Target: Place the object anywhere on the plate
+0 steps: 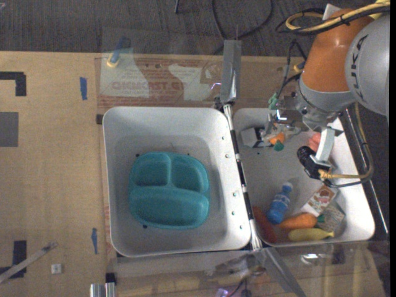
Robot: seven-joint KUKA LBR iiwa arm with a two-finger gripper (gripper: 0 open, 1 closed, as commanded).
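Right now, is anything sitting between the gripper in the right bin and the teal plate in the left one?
Only the walls where the two bins meet lie between the gripper and the teal plate. The plate's compartments look bare, and nothing else sits in the left bin around it.

Left bin [117, 166]: lying beside the right bin [362, 224], holding a divided plate [168, 190] at its middle.
Right bin, near edge: bottle [279, 203], carrot [297, 221] and banana [311, 234] lying together.
Gripper [276, 135]: hanging over the right bin's far end.
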